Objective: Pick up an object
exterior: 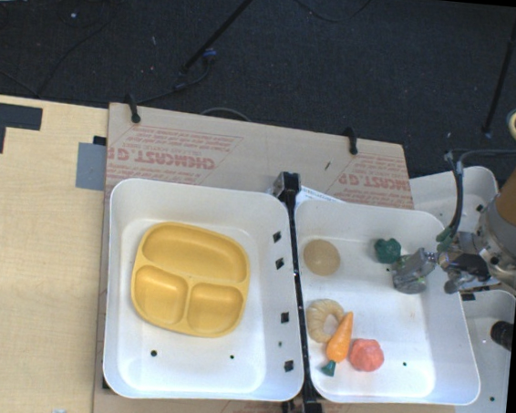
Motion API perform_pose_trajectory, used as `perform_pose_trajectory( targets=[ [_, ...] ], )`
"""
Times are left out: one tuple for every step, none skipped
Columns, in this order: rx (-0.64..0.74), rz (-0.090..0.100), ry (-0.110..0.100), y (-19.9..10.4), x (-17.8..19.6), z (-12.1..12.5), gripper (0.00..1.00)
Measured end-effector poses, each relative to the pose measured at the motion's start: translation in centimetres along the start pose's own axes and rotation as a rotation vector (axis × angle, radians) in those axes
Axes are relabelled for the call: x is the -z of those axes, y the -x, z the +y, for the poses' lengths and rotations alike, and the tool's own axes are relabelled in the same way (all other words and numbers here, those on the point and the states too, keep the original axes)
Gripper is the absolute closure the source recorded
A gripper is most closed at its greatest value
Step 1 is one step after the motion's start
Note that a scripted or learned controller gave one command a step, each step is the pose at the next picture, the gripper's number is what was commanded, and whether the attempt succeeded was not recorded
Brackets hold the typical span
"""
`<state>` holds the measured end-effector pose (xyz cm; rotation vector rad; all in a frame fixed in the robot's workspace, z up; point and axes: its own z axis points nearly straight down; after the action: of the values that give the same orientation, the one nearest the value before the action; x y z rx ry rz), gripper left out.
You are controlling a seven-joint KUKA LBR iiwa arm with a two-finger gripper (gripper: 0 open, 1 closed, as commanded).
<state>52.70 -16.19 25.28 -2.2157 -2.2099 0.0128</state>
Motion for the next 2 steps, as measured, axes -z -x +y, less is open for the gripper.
perform_pose_trajectory(
  targets=[
    [0.003,-0.002,0.011,0.0,0.6,0.2,0.00],
    [0.002,0.000,0.006,-0.3,-4.3,-0.7,0.00]
  ],
)
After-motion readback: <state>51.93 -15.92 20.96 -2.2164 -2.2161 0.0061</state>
